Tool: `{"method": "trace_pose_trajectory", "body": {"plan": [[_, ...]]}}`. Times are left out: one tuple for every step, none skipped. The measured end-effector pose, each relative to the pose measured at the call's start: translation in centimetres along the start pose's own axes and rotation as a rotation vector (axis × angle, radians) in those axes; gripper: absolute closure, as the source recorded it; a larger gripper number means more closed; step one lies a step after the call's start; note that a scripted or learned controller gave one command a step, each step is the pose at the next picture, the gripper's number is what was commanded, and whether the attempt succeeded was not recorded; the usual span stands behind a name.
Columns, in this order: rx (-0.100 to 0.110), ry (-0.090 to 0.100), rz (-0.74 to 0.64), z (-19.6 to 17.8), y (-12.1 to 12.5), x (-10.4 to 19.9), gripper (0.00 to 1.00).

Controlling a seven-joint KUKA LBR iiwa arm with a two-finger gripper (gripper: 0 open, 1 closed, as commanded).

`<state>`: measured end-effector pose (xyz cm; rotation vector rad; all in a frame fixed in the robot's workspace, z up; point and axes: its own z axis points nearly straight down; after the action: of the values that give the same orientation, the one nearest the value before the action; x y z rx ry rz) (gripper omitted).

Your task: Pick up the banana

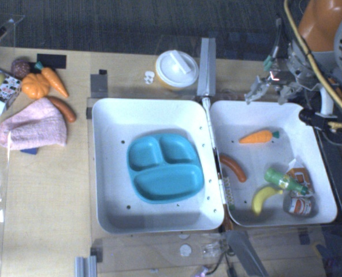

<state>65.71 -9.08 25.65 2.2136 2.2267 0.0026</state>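
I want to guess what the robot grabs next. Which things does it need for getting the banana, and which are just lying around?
Needed: banana; gripper, above the right bin's far edge.

Lying around: carrot, sausage, green bottle, can, blue divided plate, pink cloth.

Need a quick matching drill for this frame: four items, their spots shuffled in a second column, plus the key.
Items
1. yellow banana
2. orange plastic carrot
3. blue divided plastic plate
4. round white lid

Places
A. on the bench beyond the bins
B. left bin, near its middle
C. right bin, near edge, beside the green bottle
D. right bin, far half, lying alone

Pairs: 1-C, 2-D, 3-B, 4-A
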Motion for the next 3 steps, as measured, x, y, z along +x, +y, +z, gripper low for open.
{"method": "trace_pose_trajectory", "body": {"plan": [[0.003, 0.001, -0.028, 8.7, -8.9, 0.9, 0.0], [0.002, 0.001, -0.109, 10.9, -13.6, -1.7, 0.0], [-0.004, -0.001, -0.192, 15.9, -16.2, -2.4, 0.0]]}}
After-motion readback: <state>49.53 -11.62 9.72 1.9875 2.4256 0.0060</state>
